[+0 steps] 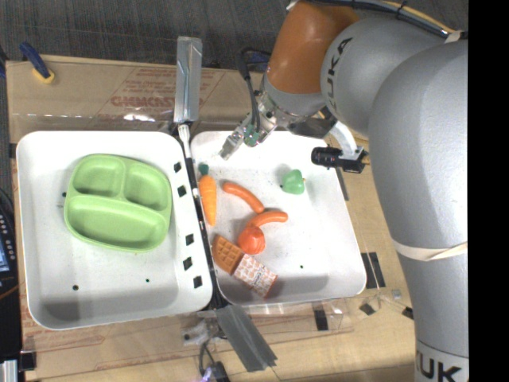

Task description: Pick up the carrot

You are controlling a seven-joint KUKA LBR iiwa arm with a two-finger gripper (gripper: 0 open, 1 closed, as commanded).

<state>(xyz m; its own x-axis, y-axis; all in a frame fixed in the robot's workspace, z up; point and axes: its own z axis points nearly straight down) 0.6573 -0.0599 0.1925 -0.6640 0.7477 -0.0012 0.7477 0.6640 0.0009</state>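
Note:
The carrot (208, 200) is orange with a small green top. It lies along the left wall of the right bin (334, 253), its top pointing to the far side. My gripper (241, 142) hangs over the bin's far left corner, a little beyond and to the right of the carrot's top. Its fingers stand open with nothing between them.
Beside the carrot lie two orange sausage-like pieces (243, 195) (273, 217), a red-orange round fruit (251, 239), a waffle (226, 253) and a patterned packet (256, 275). A green pepper (293, 182) sits further right. The left bin (36, 277) holds a green divided plate (119, 201).

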